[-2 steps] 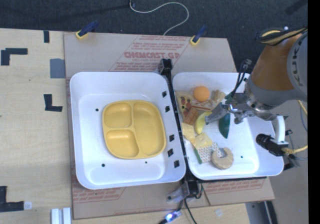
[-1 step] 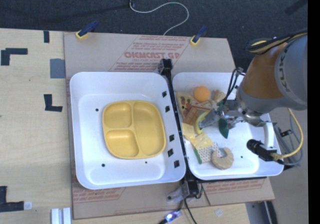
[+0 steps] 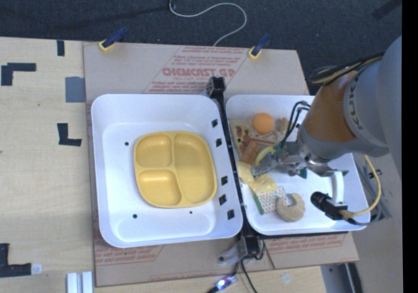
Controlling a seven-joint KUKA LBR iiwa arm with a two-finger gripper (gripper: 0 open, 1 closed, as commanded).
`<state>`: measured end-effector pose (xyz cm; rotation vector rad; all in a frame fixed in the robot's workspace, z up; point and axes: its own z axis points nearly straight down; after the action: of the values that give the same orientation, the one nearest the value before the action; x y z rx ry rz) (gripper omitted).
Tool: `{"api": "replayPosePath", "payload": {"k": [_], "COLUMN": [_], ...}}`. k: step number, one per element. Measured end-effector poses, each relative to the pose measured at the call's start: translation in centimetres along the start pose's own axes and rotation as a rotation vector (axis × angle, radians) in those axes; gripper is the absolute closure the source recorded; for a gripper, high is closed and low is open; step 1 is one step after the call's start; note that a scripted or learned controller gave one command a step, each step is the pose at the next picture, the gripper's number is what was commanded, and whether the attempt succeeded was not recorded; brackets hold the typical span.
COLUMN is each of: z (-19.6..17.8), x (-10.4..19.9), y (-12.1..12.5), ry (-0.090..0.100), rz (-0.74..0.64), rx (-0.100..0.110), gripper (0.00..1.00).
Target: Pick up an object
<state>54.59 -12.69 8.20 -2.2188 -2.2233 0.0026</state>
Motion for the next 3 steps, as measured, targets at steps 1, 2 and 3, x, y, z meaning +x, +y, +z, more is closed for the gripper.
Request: {"api": "replayPosePath", "payload": {"k": [1, 2, 3], "z": [-1.3, -6.9, -12.1], "x": [0.0, 0.9, 1.3], "y": [0.1, 0.5, -0.4], "ry": [0.000, 0.001, 0.000], "rz": [0.001, 0.000, 0.000], "rx": [-0.001, -0.004, -0.005], "gripper": [1.00, 1.00, 1.00]}}
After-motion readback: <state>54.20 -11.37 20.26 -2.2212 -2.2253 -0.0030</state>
